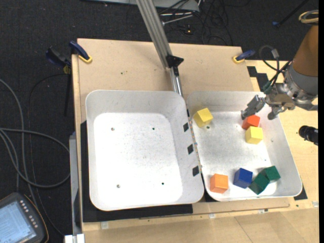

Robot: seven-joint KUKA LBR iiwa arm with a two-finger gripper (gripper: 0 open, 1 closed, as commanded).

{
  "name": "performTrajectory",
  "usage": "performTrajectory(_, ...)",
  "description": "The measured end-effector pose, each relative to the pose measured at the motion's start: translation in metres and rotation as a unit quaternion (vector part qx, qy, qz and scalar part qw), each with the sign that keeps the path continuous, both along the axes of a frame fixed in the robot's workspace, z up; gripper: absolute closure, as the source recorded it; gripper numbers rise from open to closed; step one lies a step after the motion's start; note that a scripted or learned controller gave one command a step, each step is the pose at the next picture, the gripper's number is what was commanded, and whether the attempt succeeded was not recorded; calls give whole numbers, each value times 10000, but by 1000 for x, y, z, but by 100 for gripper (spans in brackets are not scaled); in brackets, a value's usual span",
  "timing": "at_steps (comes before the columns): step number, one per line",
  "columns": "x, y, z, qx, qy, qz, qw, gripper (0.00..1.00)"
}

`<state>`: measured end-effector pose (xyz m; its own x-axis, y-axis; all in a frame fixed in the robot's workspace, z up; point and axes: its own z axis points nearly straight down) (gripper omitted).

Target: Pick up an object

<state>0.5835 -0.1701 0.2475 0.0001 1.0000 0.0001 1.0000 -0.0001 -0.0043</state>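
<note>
Near edge, right bin point(288, 151): an orange cube point(218, 183), a blue cube point(243, 177) and two green cubes point(266, 179) are seen along the near wall; the green pair is touching.
Left bin point(96, 135): only speckled white floor is seen.
Worktop point(126, 65): pale board, with clamps at the far corners.
Mid right bin: a yellow cube point(253, 134) lies just beside a red-orange cube point(251, 121); the two appear to be touching.
Far-left of right bin: a second yellow block point(203, 117) sits near the divider, well apart from the rest.
Pincer point(263, 108): fingers are spread open above the red-orange cube; nothing is held between them.
Likely target: the red-orange cube, judged from the pincer's position.
Risk 1: the left finger may land on the cube's top rather than beside it, since the cube sits below that finger and not centrally.
Risk 2: the neighbouring yellow cube may be nudged or pinched along, because little gap is left.
Risk 3: the bin's far wall may be struck during descent.
</note>
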Motion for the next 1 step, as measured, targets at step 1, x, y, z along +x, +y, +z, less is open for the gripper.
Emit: performTrajectory(1, 8, -4, -50, 1, 1, -3, 10000, 0)
